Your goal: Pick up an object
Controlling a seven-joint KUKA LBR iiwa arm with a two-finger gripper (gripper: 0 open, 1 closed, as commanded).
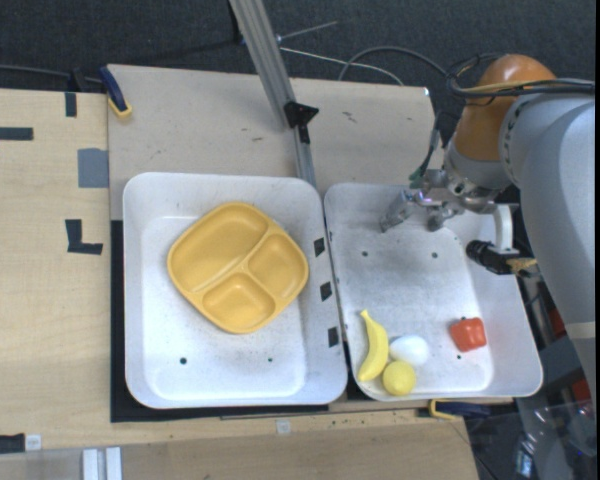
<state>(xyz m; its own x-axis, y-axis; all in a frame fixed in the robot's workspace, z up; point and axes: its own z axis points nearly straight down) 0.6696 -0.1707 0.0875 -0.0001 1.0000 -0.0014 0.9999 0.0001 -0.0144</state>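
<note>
Objects for picking lie in the right bin (pixel 500 368), four in all, gathered along its near edge: one banana (pixel 373 344), one white egg-shaped piece (pixel 411 349) touching it, one yellow lemon-like ball (pixel 399 377) just at the near rim, and one small red block (pixel 469 335) apart toward the bin's right side. No writing can be read on any of them. The left bin (pixel 145 268) holds one yellow divided plate (pixel 238 266) with three compartments, near its middle. The claw (pixel 416 213) hangs over the far edge of the right bin, well apart from the four pieces; its fingers (pixel 392 215) stand apart with nothing between them. One blue-and-yellow clamp (pixel 115 92) grips the desk's far left corner.
</note>
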